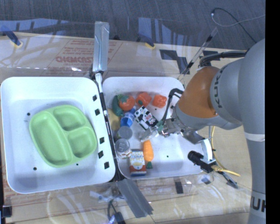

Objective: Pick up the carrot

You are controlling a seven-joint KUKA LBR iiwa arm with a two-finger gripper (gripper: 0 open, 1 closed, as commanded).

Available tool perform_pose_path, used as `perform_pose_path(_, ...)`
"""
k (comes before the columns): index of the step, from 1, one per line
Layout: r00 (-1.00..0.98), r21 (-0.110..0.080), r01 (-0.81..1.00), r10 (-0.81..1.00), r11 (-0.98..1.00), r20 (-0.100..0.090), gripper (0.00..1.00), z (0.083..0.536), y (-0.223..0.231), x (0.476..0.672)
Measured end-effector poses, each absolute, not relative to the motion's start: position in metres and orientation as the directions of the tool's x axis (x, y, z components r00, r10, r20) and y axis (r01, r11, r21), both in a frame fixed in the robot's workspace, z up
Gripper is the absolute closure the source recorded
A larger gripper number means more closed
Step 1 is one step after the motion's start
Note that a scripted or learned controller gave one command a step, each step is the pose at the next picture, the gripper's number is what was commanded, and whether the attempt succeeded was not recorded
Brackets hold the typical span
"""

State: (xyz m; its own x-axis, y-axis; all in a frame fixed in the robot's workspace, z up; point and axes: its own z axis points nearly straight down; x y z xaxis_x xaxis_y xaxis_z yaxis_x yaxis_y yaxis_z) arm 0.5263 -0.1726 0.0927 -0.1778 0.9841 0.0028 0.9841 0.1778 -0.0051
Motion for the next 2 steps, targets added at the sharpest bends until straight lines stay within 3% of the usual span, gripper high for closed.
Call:
perform_pose_path(1, -0.162, 0.007, 0.987, 0.987, 0.162, -0.021, 0.00, 0.0940, -0.1085, 0.4816)
perform_pose_path(2, -0.170, -0.001, 0.985, 0.985, 0.170, -0.010, 1.00, 0.1009, -0.1051, 0.4815)
